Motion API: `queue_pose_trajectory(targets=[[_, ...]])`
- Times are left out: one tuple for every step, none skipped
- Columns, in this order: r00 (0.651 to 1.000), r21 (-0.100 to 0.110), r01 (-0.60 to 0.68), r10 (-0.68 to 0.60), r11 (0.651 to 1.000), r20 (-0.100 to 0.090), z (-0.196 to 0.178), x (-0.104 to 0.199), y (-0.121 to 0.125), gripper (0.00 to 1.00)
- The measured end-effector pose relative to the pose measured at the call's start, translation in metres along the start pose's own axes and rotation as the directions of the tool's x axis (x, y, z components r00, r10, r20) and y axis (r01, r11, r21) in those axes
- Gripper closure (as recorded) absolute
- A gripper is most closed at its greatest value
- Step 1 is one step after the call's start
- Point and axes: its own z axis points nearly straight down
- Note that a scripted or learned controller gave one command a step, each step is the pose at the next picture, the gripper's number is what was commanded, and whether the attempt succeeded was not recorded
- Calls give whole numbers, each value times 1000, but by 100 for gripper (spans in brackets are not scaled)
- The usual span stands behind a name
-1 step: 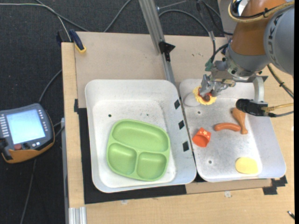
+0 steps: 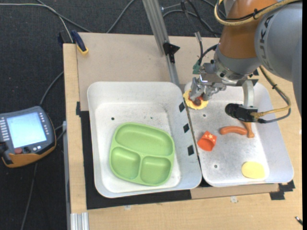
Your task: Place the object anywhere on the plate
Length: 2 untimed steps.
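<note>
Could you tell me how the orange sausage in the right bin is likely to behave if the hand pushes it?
The sausage is long, thin and curved, so it would probably pivot or slide rather than roll straight. It looks like a small toy, likely light. Its smooth rounded skin may slip on the bin floor.

- plate: green plastic, smooth, slight sheen
- bins: white plastic, matt, speckled with scuffs
- desk: matt tan board, wood-look edge
- arm band: glossy orange
- post: brushed metal
</note>
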Motion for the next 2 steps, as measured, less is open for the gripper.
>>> queue_pose_trajectory(targets=[[1000, -1, -1, 1, 1000, 1, -6, 50, -6, 100], [1000, 2, -2, 2, 1000, 2, 1, 92, -16, 100]])
